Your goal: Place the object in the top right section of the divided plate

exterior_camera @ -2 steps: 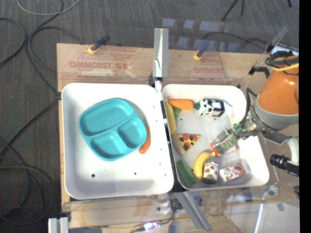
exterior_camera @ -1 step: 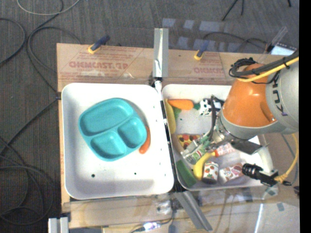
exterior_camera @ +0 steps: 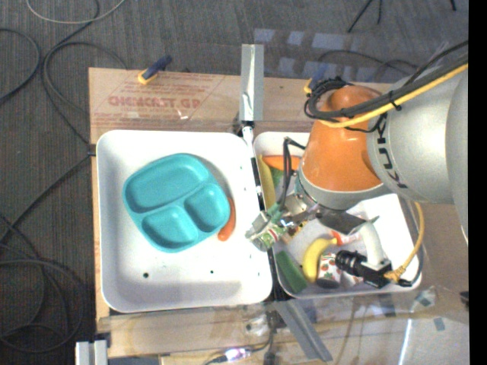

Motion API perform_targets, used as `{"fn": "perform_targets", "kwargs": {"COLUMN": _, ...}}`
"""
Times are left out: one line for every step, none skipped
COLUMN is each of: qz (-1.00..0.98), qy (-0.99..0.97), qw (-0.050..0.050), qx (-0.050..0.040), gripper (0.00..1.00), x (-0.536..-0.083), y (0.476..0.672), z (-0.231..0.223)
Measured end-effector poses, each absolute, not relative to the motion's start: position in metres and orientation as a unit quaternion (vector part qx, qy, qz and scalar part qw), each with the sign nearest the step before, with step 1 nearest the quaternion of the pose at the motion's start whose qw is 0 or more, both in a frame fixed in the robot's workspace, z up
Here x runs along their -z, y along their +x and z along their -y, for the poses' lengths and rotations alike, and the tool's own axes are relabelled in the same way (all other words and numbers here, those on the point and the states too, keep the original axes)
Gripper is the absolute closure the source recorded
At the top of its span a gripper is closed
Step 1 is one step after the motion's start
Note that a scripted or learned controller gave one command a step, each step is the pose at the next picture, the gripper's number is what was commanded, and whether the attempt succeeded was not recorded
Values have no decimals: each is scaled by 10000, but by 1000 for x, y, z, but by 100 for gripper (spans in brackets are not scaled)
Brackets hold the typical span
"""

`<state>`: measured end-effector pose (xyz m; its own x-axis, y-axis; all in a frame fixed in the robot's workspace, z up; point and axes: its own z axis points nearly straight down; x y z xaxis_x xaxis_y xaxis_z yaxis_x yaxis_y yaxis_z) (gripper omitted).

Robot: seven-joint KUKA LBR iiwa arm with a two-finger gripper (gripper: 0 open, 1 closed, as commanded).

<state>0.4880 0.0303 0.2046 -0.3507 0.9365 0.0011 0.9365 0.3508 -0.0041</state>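
The end effector point(exterior_camera: 268, 230) hovers at the left rim of the right bin point(exterior_camera: 396, 204); whether it grips anything cannot be told. The divided plate point(exterior_camera: 176, 201) lies in the left bin point(exterior_camera: 122, 280), an orange object point(exterior_camera: 227, 223) touching its right edge. Best approach: confirm a grasp, then descend squarely over the plate's top right section.

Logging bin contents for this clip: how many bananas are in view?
1. The banana lies in the right bin, near its front edge, below the gripper. The arm covers much of that bin, so others may be hidden.
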Motion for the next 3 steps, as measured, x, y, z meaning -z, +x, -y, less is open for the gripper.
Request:
{"fn": "perform_targets", "kwargs": {"qz": 8003, "qy": -5996, "qw": 18, "qx": -25, "gripper": 100, "x": -195, "y": 482, "z": -123}}
{"fn": "perform_targets", "kwargs": {"qz": 8330, "qy": -5533, "qw": 3, "qx": -25, "gripper": 100, "x": -214, "y": 483, "z": -128}}
{"fn": "perform_targets", "kwargs": {"qz": 8265, "qy": -5629, "qw": 14, "qx": -21, "gripper": 100, "x": -223, "y": 483, "z": -109}}
